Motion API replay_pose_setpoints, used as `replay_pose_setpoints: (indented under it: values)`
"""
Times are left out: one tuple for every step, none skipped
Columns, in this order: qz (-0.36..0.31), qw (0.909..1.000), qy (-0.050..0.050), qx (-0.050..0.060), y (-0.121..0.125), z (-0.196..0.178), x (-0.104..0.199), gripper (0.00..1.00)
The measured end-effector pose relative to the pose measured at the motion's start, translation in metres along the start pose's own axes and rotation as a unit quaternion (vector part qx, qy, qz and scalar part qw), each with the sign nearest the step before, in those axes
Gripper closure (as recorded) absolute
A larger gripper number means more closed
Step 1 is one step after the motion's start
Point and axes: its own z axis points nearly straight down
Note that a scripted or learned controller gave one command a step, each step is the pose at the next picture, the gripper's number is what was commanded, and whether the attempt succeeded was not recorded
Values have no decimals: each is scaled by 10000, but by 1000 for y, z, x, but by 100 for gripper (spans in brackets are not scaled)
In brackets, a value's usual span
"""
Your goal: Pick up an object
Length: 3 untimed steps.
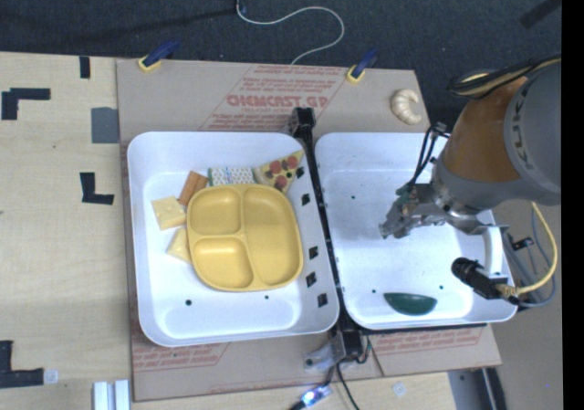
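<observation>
My claw [398, 222] hangs over bare floor in the right bin [365, 162]. Whether it's open or closed, I can't tell, and I see nothing in it. The green bowl [410, 302] sits near the bin's front wall: pickup not yet done.

The arm [538, 125] is a thick, rounded tube of smooth grey, with dark lettering partly readable on its curved shell. Above the wrist sits a broad orange band [479, 139], glossy and slightly domed. Thin black cables [425, 157] run down from the band toward the end effector [401, 216], a small block of grey metal with dull, angular parts. A white bracket [495, 253] hangs beside it, carrying a black cylindrical fitting [474, 276], and a yellowish cable [545, 257] loops along the outer side.
</observation>
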Motion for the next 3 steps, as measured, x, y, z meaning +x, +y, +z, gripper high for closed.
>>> replay_pose_setpoints:
  values:
    - [1,10000,-2,-6,-2,-63,1,100]
    - [3,10000,4,13,-2,-77,2,100]
    - [-16,10000,10,27,-13,-80,45,100]
